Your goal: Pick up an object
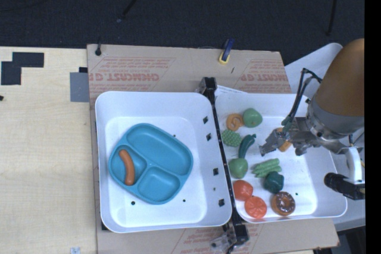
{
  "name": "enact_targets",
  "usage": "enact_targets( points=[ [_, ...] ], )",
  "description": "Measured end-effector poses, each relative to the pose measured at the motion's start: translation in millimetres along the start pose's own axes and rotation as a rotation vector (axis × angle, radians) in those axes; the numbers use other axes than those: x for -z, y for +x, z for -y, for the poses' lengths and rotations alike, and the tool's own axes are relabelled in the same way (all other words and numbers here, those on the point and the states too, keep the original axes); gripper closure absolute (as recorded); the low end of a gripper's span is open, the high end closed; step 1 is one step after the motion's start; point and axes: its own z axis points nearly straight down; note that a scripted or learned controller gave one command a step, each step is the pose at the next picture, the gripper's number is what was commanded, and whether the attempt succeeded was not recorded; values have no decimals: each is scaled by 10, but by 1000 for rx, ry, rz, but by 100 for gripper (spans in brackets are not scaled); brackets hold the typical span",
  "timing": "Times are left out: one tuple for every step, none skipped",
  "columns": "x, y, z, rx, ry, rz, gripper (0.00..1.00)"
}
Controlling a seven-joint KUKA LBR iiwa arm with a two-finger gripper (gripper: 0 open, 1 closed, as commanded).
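The end effector (284, 141) hangs low over the right bin (333, 202), near its middle and toward its right half, with the grey arm and its orange band (351, 77) coming in from the right. Whether its fingers are spread or closed cannot be told: the metal parts and a small orange-tinted piece blur together there, and nothing can be seen held between them.

The nearest candidates lie just left and below. A green bean pod (266, 166) rests just below-left of the end effector, its long axis running nearly left to right with a slight tilt. Beside that sits a dark green pepper (274, 181), directly underneath the pod. A dark green cucumber-like piece (246, 144) lies to the left, with its long axis slanting from upper right to lower left.

Farther out are a green round fruit (252, 117) and a coiled tan piece (234, 122) toward the bin's upper left, a green ball (238, 167), two red tomato-like pieces (255, 206) and a glazed doughnut (283, 203) along the near edge.

The likely choice is the pod: a short move down and left would reach it, and closing across its narrow width would suit its left-right lie.

The left bin (113, 110) holds a blue divided plate (169, 154) with a sausage (127, 166) in its left compartment, well apart from the arm.
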Motion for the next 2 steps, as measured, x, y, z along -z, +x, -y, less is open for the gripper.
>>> enact_targets(
  points=[
    [61, -1, -23, 2, -11, 1, 0],
    [-470, -11, 74, 2, -8, 1, 0]
  ],
)
